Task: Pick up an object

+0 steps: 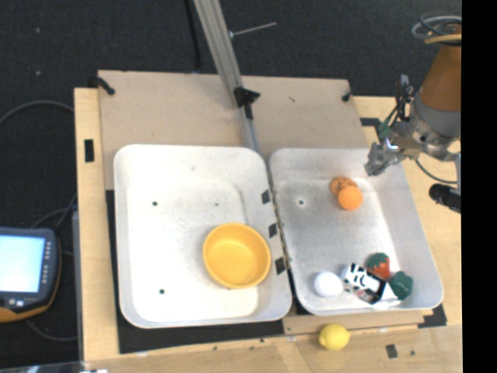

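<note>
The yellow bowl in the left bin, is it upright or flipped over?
Upright. The yellow bowl shows its open hollow and rim facing up, resting on the left bin.

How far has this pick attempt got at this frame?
Done: nothing lifted; the orange ball, white ball and toy cluster lie in the right bin, the yellow bowl in the left. In hand: the gripper sits over the right bin's upper right rim. Left: descend, grasp, lift.

Bowl (pixel 237 255) in left bin (pixel 147 177) — alone.
</note>
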Controlling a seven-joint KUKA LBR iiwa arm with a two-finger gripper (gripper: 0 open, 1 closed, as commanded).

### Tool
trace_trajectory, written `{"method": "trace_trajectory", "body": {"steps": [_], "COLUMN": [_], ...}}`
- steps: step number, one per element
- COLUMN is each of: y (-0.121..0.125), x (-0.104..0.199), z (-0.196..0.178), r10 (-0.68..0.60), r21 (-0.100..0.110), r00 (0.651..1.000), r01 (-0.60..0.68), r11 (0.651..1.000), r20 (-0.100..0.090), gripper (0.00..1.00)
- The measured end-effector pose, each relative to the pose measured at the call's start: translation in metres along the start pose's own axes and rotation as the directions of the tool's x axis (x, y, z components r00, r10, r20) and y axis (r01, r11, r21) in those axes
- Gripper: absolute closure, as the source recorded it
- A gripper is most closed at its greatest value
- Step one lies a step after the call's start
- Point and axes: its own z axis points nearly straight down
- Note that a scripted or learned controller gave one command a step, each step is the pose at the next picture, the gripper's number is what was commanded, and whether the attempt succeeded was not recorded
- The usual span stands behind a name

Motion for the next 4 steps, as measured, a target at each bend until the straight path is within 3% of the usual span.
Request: {"method": "trace_trajectory", "body": {"steps": [4], "y": [-0.024], "x": [0.212], "z": [-0.001], "r10": [-0.003], "r21": [0.004], "r00": [1.000], "r01": [0.003], "r11": [1.000], "r20": [-0.003], "gripper": [1.00]}}
